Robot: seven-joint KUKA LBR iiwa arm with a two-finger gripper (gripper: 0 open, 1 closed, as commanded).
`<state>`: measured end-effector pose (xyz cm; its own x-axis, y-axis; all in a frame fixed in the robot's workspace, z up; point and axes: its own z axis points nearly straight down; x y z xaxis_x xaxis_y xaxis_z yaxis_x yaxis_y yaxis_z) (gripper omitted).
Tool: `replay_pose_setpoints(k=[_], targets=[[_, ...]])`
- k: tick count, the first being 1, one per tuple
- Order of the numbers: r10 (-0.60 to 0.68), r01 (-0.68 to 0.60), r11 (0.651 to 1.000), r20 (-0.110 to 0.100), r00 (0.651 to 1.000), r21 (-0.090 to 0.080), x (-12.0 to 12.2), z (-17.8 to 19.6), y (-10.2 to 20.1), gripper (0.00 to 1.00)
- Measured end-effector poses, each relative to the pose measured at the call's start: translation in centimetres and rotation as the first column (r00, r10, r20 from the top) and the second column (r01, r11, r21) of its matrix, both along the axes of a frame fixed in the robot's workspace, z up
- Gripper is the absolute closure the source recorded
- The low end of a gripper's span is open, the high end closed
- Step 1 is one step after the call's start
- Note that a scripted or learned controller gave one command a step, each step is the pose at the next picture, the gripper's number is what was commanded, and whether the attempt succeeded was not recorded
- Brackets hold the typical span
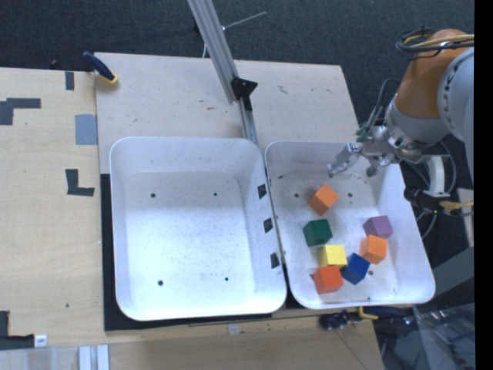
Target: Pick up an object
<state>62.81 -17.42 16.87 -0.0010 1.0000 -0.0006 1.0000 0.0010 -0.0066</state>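
The gripper [356,163] hangs open and empty over the right bin [400,199], above the orange cube [324,199]. The 6 other cubes crowd together nearby, so a descent there risks a finger landing on a neighbour

the two bins [192,230] are white with fine dark speckles. in the right one lie an orange cube [324,199], a green [316,232], a yellow [333,255], a red [327,279], a blue [356,269], a purple [377,226] and, at three o'clock, another orange [373,248]. the arm [435,91] is grey with an orange band.
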Motion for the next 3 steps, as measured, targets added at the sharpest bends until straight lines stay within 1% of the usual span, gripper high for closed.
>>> replay_pose_setpoints(k=[1, 2, 3], targets=[[0.000, 0.000, 1.000, -0.001, 1.000, 0.001, -1.1, -5.8, 0.3, 0.00], [0.000, 0.000, 1.000, 0.008, 1.000, 0.000, -1.0, -7.6, 0.4, 0.00], [0.003, -0.003, 1.000, 0.007, 1.000, 0.000, -1.0, -6.6, 0.5, 1.00]])
